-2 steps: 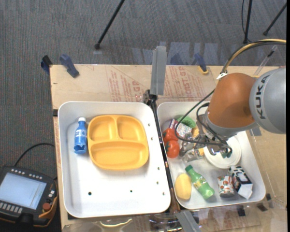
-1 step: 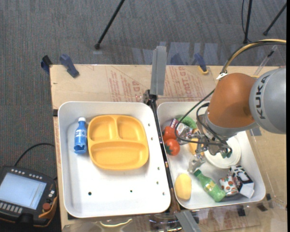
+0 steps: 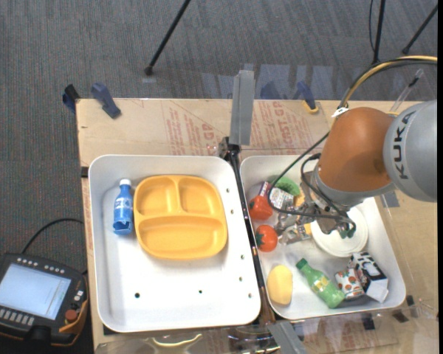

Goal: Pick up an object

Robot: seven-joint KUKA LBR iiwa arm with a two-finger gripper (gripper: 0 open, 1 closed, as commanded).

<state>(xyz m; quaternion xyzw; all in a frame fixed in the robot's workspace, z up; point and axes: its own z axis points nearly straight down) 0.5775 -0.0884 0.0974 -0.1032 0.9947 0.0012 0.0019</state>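
Gripper (image 3: 299, 223) above round glossy tomato (image 3: 266, 237); moulded yellow plastic tray (image 3: 181, 216) apart

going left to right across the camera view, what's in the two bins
blue bottle → yellow divided plate → red tomato → yellow lemon → green bottle → small carton

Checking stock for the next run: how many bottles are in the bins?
2. A blue bottle lies in the left bin, beside the yellow tray. A green bottle lies in the right bin, near its front. The arm may hide others.
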